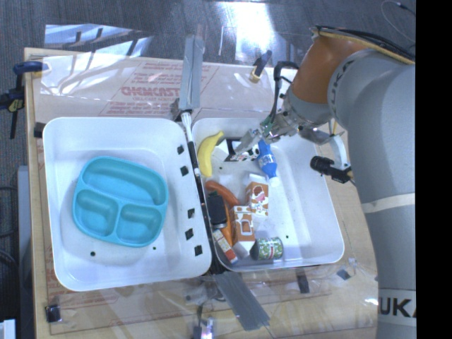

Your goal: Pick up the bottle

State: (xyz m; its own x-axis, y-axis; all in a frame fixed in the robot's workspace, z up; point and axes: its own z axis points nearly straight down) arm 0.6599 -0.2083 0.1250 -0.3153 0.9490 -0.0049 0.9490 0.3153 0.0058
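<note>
My claw in right bin, grip state: cannot tell | blue bottle at claw's tip, right of banana | carton and can nearer than banana

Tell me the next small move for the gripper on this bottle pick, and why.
Probably a short, straight lift. The gripper sits low in the right bin right at the upper end of the blue bottle, whose other end rests on the bin floor near the banana. I cannot see whether the bottle is gripped, so raise slowly and check.
</note>
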